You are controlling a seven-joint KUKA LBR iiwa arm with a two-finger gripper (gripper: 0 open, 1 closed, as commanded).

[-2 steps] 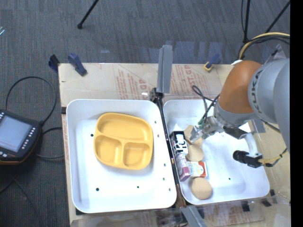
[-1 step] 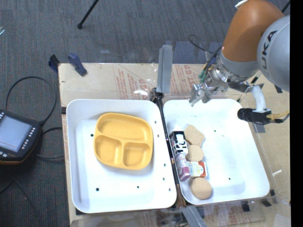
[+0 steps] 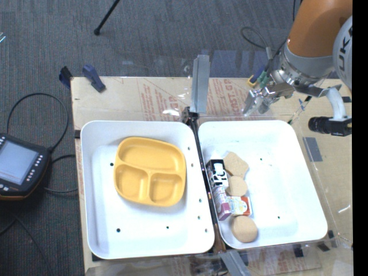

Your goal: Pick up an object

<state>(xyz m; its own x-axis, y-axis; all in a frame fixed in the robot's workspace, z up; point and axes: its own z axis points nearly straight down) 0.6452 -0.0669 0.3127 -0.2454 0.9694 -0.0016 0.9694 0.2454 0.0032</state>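
A handheld screen unit (image 3: pixel 17 167) lies on the floor at the 9 o'clock edge of the view, with a black cable (image 3: pixel 35 105) looping above it. A blue clamp (image 3: pixel 92 77) sits at the bench's far left corner, at about 10 o'clock.

The left bin (image 3: pixel 98 234) holds one item: a yellow divided plate (image 3: pixel 150 171) with three compartments. The plate lies flat in the upper half of the bin, slightly toward the bin's right wall, and touches nothing else.

A grey upright post (image 3: pixel 200 85) stands at 12 o'clock, just behind the seam where the two bins meet.

The right bin (image 3: pixel 287 177) holds a cluster of items against its left wall. From 12 o'clock to 6 o'clock within the cluster: a tan cookie-shaped piece (image 3: pixel 235 164), a second tan piece (image 3: pixel 237 186) touching it below, an orange packet (image 3: pixel 244 206), and a round tan piece (image 3: pixel 245 229) near the bin's front edge. A black-and-white labelled pack (image 3: pixel 217 173) and a pinkish tube (image 3: pixel 222 204) lie along the wall just left of these. The rest of this bin's floor is bare white.

The gripper (image 3: pixel 257 103) hangs at about 1 o'clock, above the bench just beyond the far rim of the right bin, well apart from the cluster. No item is between its fingers. Whether the jaws are apart or together cannot be told. The orange band (image 3: pixel 319 16) sits above it at the upper right.
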